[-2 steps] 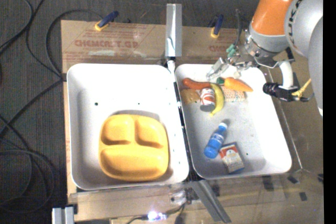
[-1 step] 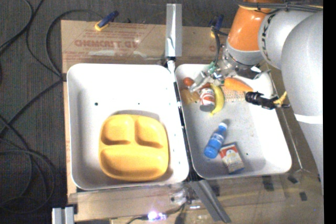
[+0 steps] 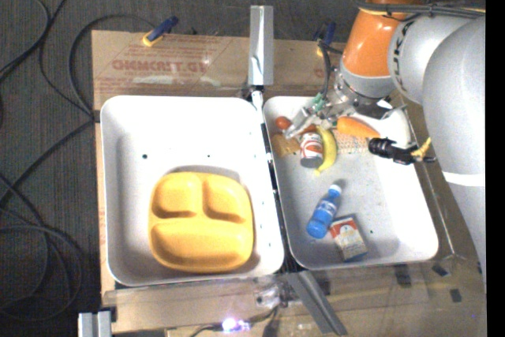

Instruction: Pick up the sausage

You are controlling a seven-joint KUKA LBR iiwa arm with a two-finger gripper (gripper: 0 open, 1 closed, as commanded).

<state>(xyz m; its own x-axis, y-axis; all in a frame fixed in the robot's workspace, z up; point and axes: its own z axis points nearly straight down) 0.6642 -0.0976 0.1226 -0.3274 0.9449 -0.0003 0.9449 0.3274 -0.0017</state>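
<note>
**Gripper reaching into the cluttered bin's far end**

The grey arm's two-finger gripper (image 3: 309, 121) is hovering low over the far end of the right shallow white bin (image 3: 410, 201); whether it is clenched or released cannot be told. Just beside it, a small brown sausage-like piece (image 3: 286, 144) is lying against the bin's left wall, next to a yellow banana (image 3: 327, 152). A blue plastic bottle (image 3: 323, 211) is lying nearer. A yellow compartment tray (image 3: 203, 222) is sitting in the left white bin (image 3: 126, 170).

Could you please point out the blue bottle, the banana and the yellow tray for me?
blue bottle (image 3: 323, 212): camera view, middle of its body.
banana (image 3: 327, 151): camera view, middle of its curve.
yellow tray (image 3: 203, 220): camera view, its central divider.
</note>
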